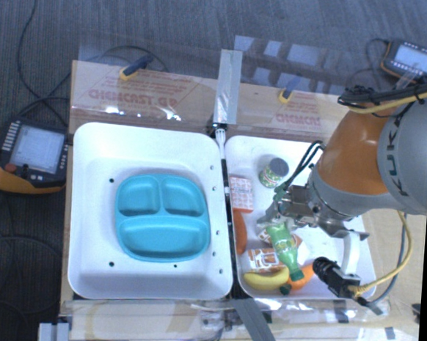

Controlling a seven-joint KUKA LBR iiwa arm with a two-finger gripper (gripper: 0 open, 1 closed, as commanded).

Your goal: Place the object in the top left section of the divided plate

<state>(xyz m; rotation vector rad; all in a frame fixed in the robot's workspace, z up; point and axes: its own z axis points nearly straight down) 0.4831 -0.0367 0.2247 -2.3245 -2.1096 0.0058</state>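
The blue divided plate (164,215) lies in the left white bin (97,157), with two small sections at its far side and one large section at the near side. All its sections are bare. My gripper (290,209) hangs over the right bin (360,269), just above a green bottle (286,247) that lies among other toy foods. The arm's orange and grey wrist covers the bin's right half. Nothing shows clearly held.
The right bin also holds a small tin can (274,171), a red-and-white carton (241,192), an orange sausage (241,234), a banana (266,280), a carrot (302,276) and a small snack box (264,259). A handheld pendant (29,155) sits left of the bins.
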